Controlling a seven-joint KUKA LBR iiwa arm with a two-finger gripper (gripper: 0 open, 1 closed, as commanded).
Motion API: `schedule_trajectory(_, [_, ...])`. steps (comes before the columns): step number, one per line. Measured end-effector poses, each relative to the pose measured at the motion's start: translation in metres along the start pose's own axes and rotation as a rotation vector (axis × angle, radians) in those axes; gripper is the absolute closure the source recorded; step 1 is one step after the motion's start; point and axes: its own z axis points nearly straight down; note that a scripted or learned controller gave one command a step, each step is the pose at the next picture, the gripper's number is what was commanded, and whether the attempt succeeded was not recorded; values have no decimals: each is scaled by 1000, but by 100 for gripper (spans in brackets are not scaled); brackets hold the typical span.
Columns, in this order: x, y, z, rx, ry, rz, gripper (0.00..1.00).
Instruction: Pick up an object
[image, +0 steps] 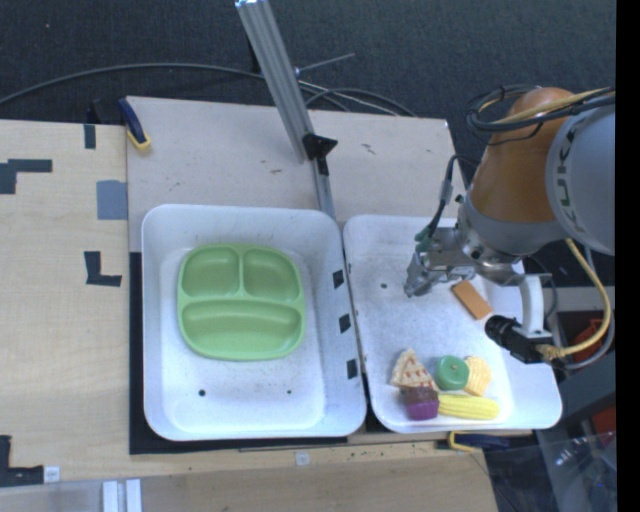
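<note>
Dark, seemingly carpeted floor (420, 40) surrounds wooden bench (60, 300).

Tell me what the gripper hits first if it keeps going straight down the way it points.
Probably the bare floor of the right bin: the gripper points down over an open patch. The orange block lies beside it, seemingly off that line; depth is unclear.

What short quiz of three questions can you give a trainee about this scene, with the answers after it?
1. True or false: the green plate lies in the left bin.
2. Which item lies nearest the gripper: (a) corn cob, (b) orange block, (c) purple piece?
3. Fill in: the toy food is clustered at the right bin's ____ edge.

Key: 1 true; 2 b; 3 front.
</note>
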Motion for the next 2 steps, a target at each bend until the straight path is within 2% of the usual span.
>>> schedule_trajectory(1, [52,-2,9,2,-1,1,100])
schedule_trajectory(2, [103,15,7,1,-1,0,100])
